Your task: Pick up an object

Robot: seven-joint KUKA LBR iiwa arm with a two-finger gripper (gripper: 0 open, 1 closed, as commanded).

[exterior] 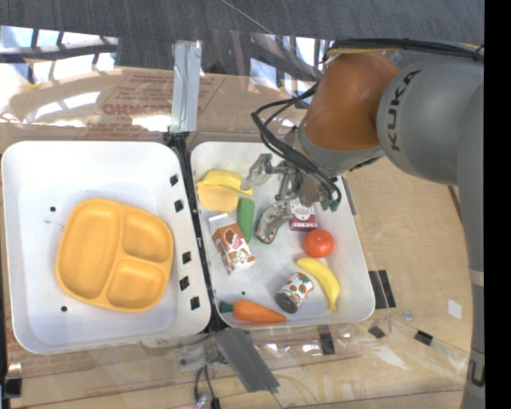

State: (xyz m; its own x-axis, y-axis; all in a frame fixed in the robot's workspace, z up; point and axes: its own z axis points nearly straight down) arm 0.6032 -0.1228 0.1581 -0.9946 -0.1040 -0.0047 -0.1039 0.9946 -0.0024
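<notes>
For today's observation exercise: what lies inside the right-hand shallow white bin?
The right-hand white bin holds a yellow wedge-shaped toy, green vegetable, small carton, red tomato, yellow banana, tin can and orange carrot. The gripper hides whatever lies beneath it.

- We see a thick grey arm (pixel 443 118) at the frame's right, lettered "KUKA".
- We note its rounded orange band (pixel 345 100).
- Black cables (pixel 277 139) loop beside the metal pincer (pixel 277 198).

"KUKA" on the grey arm (pixel 426 118)
</notes>
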